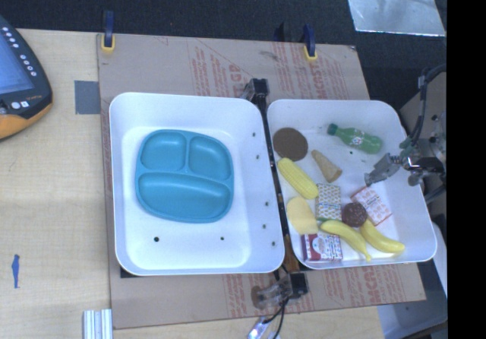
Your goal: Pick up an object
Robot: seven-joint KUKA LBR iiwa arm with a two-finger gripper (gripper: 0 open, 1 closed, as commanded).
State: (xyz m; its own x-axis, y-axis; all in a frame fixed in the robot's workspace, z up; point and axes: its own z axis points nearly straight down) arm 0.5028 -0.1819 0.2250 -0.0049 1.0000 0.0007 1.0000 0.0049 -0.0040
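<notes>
The right bin (pixel 395 113) holds several toy foods. Among them are a brown round cookie (pixel 290 144), a green bottle (pixel 355 138), a tan cone (pixel 326 165), a corn cob (pixel 298 178), a yellow block (pixel 301 216), a checkered packet (pixel 328 201), a dark chocolate ball (pixel 354 214), a red-and-white packet (pixel 373 204), two bananas (pixel 345 235) and a red box (pixel 323 248). My gripper (pixel 377 172) reaches in from the right edge. It hangs low over the bin's right side, just above the red-and-white packet and below the bottle. Nothing shows in its grasp.
The left bin (pixel 125 178) holds a blue divided plate (pixel 184 175). A handheld control pendant (pixel 19 75) lies on the bench at the far left. Clamps (pixel 108 32) pin the cardboard sheet at the back edge. Cables (pixel 273 299) sit at the front between the bins.
</notes>
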